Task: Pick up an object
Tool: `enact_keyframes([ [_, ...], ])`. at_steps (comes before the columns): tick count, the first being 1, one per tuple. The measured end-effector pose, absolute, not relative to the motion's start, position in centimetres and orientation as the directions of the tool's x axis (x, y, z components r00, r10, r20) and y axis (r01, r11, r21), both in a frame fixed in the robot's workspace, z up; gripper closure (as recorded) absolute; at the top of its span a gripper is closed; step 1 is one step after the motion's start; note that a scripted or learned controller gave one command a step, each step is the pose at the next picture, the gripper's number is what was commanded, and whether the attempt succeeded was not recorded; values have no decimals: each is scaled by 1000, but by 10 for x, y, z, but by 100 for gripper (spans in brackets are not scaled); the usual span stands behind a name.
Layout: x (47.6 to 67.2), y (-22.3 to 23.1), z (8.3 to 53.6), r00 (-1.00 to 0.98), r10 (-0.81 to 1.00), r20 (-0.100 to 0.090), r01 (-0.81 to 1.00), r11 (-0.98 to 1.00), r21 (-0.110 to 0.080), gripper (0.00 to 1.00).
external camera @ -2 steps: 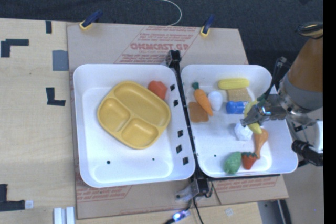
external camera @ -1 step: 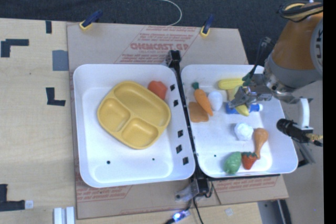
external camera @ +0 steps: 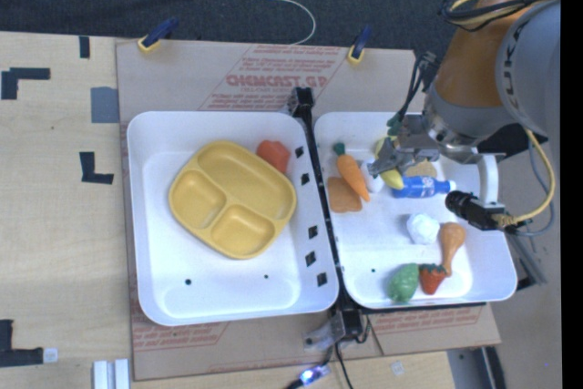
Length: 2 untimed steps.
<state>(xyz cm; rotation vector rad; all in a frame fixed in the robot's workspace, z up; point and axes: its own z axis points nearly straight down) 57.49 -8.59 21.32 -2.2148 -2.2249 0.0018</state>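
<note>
Pincer [external camera: 390,161] low over right bin [external camera: 492,287], grip state unclear | yellow toy [external camera: 393,180] at 6 o'clock beneath: light, stiff, slick | seize mid-body

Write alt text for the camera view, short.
A grey robot arm reaches in from the right, its gripper low over the right bin among toy food: a carrot, a blue bottle, a drumstick and broccoli. The left bin holds a yellow divided plate.
</note>
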Motion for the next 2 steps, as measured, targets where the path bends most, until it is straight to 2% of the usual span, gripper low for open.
enact_keyframes([
  [1,580,-92,234,-3,1000,0,1000,3,0,100],
  [2,577,-100,218,0,1000,-1,1000,0,-3,100],
])
